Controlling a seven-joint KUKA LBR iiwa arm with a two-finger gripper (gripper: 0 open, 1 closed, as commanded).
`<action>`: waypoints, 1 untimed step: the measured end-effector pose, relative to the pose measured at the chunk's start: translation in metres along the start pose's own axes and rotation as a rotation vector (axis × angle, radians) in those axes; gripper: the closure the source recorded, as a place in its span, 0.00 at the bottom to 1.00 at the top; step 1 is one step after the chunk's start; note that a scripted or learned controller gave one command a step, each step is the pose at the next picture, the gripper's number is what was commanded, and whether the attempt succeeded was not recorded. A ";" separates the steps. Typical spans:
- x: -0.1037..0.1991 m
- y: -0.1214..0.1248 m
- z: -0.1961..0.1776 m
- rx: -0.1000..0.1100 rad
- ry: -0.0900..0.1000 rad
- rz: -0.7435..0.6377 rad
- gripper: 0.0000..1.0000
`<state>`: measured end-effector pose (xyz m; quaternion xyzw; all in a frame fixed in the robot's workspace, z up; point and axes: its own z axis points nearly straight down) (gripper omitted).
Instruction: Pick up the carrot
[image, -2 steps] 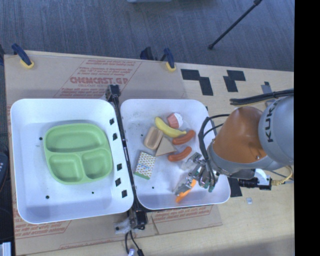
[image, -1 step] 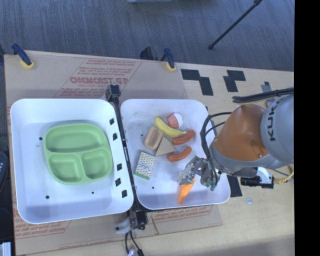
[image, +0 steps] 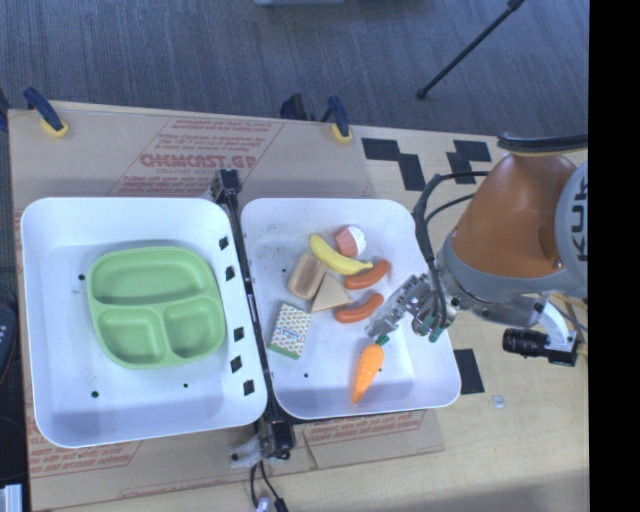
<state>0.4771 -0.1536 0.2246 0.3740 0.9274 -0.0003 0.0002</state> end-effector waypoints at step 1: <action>0.018 0.018 0.026 0.001 0.002 0.091 1.00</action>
